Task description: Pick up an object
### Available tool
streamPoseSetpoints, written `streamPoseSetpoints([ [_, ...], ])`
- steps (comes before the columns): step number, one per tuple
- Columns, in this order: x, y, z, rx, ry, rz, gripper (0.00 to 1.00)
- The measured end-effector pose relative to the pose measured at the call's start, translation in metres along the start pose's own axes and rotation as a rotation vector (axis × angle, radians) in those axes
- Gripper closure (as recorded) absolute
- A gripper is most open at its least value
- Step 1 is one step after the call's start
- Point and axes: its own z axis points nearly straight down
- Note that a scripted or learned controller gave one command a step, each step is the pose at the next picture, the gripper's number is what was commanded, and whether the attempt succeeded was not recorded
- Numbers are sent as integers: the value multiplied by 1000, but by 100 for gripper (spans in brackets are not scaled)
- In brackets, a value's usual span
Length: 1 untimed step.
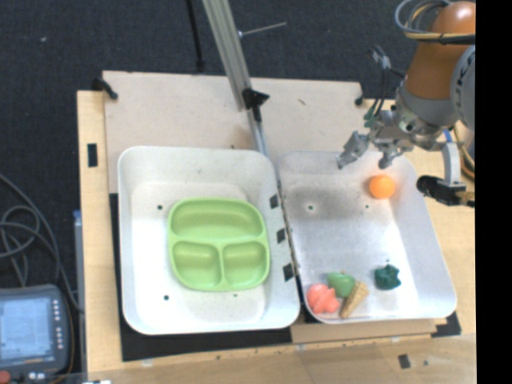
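Observation:
My gripper (pixel 368 155) hangs over the far edge of the right bin (pixel 352 222), fingers spread open with nothing between them. An orange ball (pixel 382 186) lies just in front of and slightly right of it, apart from the fingers. Near the bin's front edge sit a pink toy (pixel 322 298), a light green toy (pixel 342 282), a tan cone-shaped piece (pixel 355 300) and a dark green toy (pixel 388 277).
The left bin (pixel 144 214) holds a light green divided plate (pixel 218 243). A slanted metal pole (pixel 232 62) rises behind the bins, ending near their shared far corner. The middle of the right bin shows bare floor.

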Motion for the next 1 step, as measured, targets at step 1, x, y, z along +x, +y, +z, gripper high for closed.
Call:
streamPoseSetpoints([
  [1, 0, 0, 0, 1, -1, -1, 0],
])
